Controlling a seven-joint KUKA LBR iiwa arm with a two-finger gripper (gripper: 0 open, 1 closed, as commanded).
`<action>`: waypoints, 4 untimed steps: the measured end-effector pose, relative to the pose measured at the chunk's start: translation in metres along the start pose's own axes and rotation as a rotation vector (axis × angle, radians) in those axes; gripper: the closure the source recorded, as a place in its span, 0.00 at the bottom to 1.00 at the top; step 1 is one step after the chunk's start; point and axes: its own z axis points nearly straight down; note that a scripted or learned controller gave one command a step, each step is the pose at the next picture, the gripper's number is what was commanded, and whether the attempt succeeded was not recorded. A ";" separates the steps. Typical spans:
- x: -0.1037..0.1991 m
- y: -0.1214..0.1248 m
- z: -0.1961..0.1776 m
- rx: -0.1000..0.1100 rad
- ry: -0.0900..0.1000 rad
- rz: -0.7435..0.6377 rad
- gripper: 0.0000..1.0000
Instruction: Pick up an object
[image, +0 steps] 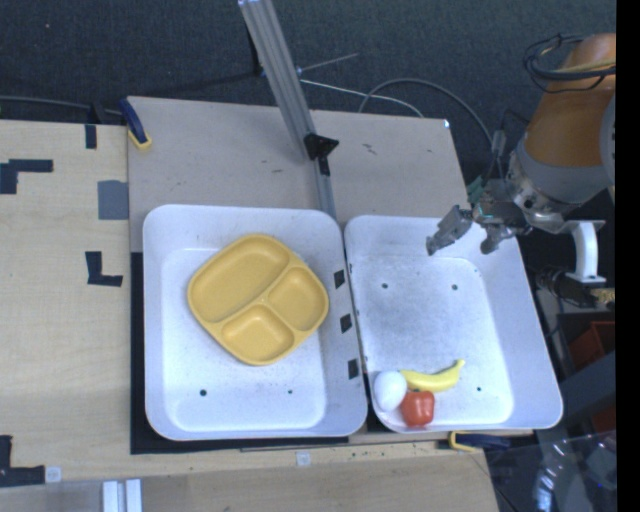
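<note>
Our gripper (468, 234) hangs over the far right corner of the right bin (520, 330), with its two fingers spread apart and nothing between them. One finger points toward the left, the other sits closer to the wrist, and the gap between them is bare. Behind it the grey arm (560, 150) with its orange band comes in from the right edge.

Directly beneath the gripper we see only speckled white floor. The things worth picking lie at the opposite end of this same bin, clustered in its near left corner: a banana (436, 377), a white ball (389, 389) and a red pepper (419, 407). The ball sits to the left, touching or just beside the pepper, and the banana lies just behind them on the far side. So from the gripper the cluster lies toward us and a little to the left, well apart from it.

The banana's long axis runs roughly left to right, rising slightly toward the far side at its right tip. We judge that a grasp on it would want the fingers closing across that axis, and that the crowding of the three things against the bin wall could make a clean grip hard.

In the left bin (160, 330) a yellow divided plate (258, 298) lies flat near the middle, farther from the gripper than the cluster is.
</note>
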 end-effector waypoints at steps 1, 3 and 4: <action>0.000 0.000 0.000 0.000 0.000 0.000 0.00; 0.007 0.004 0.109 0.005 0.000 0.001 0.00; 0.009 0.000 0.174 0.007 0.000 0.002 0.00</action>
